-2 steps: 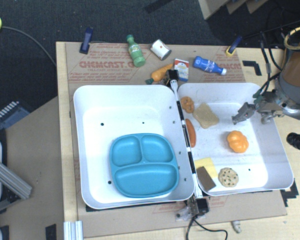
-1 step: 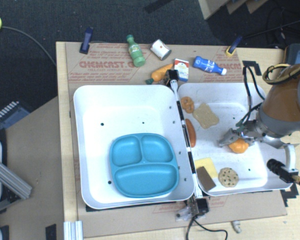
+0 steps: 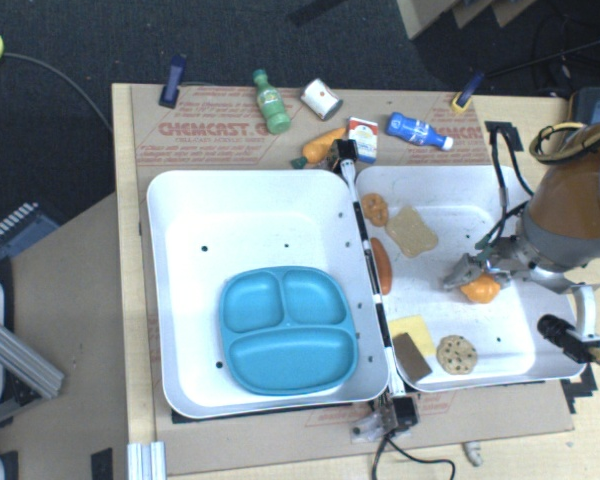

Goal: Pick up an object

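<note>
My gripper (image 3: pixel 472 274) is down inside the right bin (image 3: pixel 500 193), near its right side. An orange rounded object (image 3: pixel 483 289) lies right under and against its tip; I cannot make out whether it is gripped. Also in this bin are a tan toast slice (image 3: pixel 412 230), a round brown piece (image 3: pixel 375 208), a reddish sausage (image 3: pixel 382 265) along the left wall, a yellow cheese square (image 3: pixel 410 329), a brown slab (image 3: pixel 412 356) and a chip cookie (image 3: pixel 457 354) near the front.
The left bin (image 3: pixel 180 228) holds a blue divided plate (image 3: pixel 288 328). Behind the bins on the bench lie a green bottle (image 3: pixel 272 103), a white can (image 3: pixel 321 98), a small carton (image 3: pixel 361 138), a blue bottle (image 3: pixel 418 131) and an orange item (image 3: pixel 323 146). Cables (image 3: pixel 505 168) cross the right bin's back corner.
</note>
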Robot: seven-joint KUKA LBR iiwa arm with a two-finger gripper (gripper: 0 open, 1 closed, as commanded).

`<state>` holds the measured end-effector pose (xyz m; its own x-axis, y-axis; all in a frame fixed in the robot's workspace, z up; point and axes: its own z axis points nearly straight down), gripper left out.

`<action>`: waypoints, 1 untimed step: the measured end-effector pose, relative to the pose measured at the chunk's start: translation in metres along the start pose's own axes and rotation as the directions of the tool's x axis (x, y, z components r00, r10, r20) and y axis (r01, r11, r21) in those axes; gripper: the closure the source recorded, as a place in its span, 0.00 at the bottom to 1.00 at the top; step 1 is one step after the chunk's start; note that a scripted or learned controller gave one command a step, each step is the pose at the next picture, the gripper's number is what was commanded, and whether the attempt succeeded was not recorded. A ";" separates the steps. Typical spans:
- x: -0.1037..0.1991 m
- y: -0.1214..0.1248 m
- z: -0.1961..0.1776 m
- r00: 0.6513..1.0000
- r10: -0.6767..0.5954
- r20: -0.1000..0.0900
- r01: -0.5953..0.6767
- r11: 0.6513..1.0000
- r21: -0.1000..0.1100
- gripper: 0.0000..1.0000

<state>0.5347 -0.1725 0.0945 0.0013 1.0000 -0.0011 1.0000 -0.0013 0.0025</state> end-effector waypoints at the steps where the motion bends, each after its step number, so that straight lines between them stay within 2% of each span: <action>1: 0.077 0.068 0.009 1.000 -0.004 -0.002 0.004 1.000 0.000 1.00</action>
<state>0.6025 -0.0955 0.0853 -0.0024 1.0000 0.0012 1.0000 0.0024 0.0027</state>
